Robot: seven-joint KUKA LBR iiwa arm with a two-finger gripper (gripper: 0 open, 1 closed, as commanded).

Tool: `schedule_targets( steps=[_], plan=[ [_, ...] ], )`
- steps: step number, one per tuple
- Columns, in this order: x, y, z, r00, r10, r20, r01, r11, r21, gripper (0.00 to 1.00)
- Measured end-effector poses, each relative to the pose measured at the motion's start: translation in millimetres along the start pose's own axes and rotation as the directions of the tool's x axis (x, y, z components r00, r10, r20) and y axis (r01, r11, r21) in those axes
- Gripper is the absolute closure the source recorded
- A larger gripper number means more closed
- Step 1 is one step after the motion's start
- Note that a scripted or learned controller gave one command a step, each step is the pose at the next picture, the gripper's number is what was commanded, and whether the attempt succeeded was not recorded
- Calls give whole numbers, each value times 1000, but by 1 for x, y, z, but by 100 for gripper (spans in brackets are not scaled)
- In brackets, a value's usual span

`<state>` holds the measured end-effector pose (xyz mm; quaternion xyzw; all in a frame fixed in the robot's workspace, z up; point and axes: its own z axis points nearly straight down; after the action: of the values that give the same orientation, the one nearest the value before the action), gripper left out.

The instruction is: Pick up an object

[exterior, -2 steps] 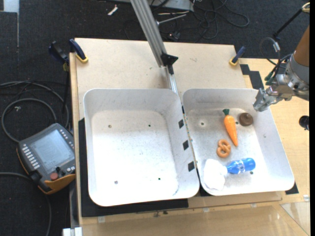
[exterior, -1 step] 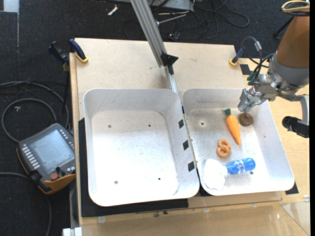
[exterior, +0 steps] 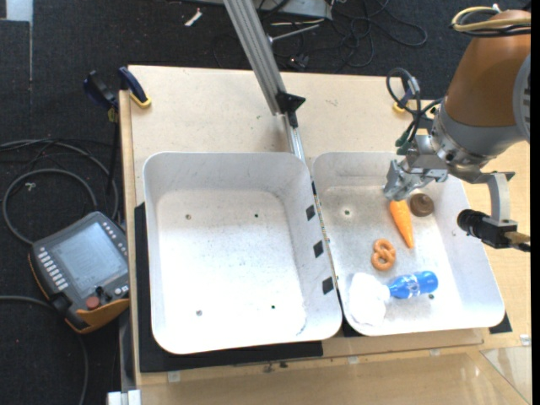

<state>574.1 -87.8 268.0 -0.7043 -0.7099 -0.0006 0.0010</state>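
One gripper hangs low in the right bin; whether it is open or closed I cannot tell. Just beside it lie a carrot and a brown disc. Nearer the front sit a pretzel, a blue bottle and a white wad.

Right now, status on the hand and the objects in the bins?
Hand low in right bin, above carrot, holding nothing visible. Brown disc beside it. Pretzel, blue bottle, white lump lie apart.
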Motion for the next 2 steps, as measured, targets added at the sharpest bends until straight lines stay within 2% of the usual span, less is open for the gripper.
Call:
schedule_targets(
  steps=[1,2],
  plan=[
    [50,-1,8,1000,0,0,0,1000,1,100],
    [104,-22,20,1000,0,1,0,1000,3,100]
  ],
)
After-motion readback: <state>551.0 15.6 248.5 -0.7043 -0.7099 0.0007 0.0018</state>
